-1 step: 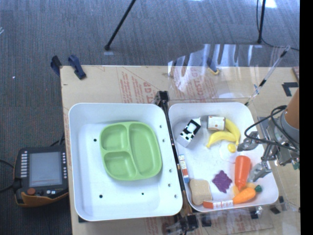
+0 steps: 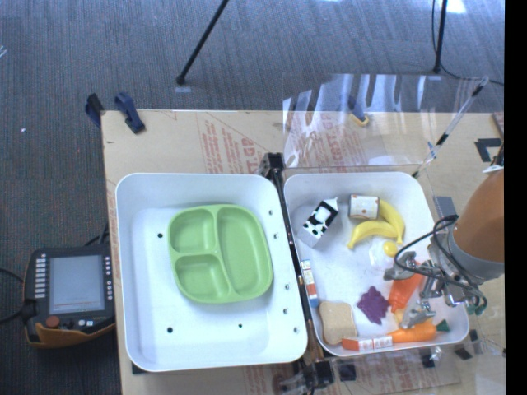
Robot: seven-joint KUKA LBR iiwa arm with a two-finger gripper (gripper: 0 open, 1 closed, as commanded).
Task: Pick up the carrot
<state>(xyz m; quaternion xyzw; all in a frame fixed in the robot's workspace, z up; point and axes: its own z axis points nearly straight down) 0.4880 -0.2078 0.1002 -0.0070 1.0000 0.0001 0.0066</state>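
The carrot (image 2: 414, 333) is orange with a green tip and lies along the front wall of the right bin (image 2: 416, 186), near its front right corner. My gripper (image 2: 426, 301) hangs just above and behind it, reaching in from the right with cables around the wrist. An orange object (image 2: 402, 291) sits right beside the gripper on its left and is partly covered by it. Nothing is visibly lifted.
The right bin also holds a banana (image 2: 375, 230), a black-and-white carton (image 2: 319, 220), a small tin (image 2: 363, 206), a purple item (image 2: 373, 304), a bread slice (image 2: 336, 321) and a red-and-white box (image 2: 363, 345). The left bin (image 2: 140, 220) holds a green divided plate (image 2: 221, 252).
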